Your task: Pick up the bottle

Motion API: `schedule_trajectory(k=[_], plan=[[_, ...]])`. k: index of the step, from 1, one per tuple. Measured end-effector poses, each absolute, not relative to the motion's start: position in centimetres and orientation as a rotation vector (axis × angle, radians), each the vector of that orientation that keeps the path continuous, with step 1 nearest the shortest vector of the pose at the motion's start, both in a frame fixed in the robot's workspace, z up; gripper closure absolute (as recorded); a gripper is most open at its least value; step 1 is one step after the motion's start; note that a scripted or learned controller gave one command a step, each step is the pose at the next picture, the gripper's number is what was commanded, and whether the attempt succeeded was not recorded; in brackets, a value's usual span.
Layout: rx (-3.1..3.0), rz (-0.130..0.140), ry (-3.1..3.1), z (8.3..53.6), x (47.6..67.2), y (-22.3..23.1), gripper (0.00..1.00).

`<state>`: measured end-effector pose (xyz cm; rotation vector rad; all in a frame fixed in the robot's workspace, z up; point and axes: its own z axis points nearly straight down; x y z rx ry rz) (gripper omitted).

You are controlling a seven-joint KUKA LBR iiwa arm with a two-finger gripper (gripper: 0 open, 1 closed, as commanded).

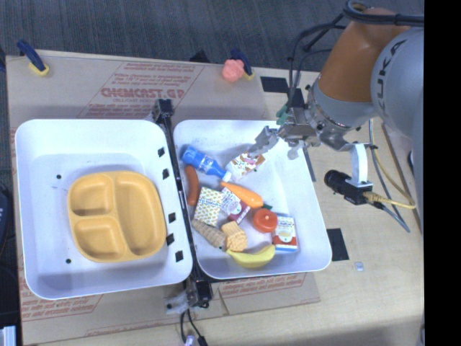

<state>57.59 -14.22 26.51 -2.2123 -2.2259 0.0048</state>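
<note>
Bottle (201, 162): blue with a white section, lying flat in the right bin (306, 215), upper left part of that bin, near the divider shared with the left bin (29, 215). Long axis slanted from upper left down to lower right, blue end nearest the bin's back corner, the other end pointing toward a small printed packet (245, 164). Touching or just beside a sausage (192, 184) on its lower side; carrot (243, 192) near, below and to the right. Gripper (263, 141) over the right bin's upper middle, up and to the right of the bottle, tips just above the packet. Fingers too small and too blurred against the packet to judge their spread; cannot tell whether open or closed, and nothing plainly caught between them. Bottle therefore apart from the gripper, off to its left and slightly lower in the view, with the packet between. Likely needed next: a shift leftward across the bin, then a turn of the wrist to close across the bottle's narrow width, not along its length. Risk judged from the crowding: catching the sausage alongside.
</note>
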Motion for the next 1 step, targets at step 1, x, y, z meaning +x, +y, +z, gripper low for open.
schedule_trajectory(k=[1], plan=[[-2.205,0.007,-2.23,27.52,57.61,-14.18,1.0]])
